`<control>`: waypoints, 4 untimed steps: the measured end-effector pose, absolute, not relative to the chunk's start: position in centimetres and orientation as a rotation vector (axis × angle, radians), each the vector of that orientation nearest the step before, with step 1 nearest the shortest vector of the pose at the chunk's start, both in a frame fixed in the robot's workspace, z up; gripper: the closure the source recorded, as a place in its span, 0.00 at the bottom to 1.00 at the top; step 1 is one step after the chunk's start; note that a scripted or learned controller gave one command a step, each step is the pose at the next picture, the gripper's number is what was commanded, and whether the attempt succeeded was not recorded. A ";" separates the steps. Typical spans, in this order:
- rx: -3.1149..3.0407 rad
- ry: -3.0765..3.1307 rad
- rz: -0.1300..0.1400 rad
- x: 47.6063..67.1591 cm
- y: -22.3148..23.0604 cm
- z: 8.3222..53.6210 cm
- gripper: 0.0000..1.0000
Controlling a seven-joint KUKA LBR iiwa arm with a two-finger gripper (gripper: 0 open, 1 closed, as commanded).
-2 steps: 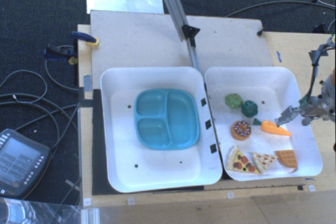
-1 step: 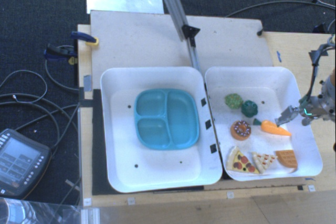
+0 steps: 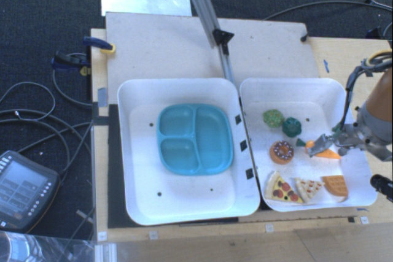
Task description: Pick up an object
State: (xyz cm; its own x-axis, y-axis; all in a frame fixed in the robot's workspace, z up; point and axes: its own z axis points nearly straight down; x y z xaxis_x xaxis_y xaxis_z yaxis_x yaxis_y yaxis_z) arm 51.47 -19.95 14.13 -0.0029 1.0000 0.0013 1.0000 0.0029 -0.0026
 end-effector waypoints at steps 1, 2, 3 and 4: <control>-2.219 -2.220 0.002 51.4 -19.9 8.9 0.00; -2.223 -2.223 -0.003 51.6 -20.0 10.3 1.00; -2.218 -2.232 -0.005 52.1 -19.7 14.7 1.00; -2.218 -2.236 -0.005 53.2 -20.0 20.6 1.00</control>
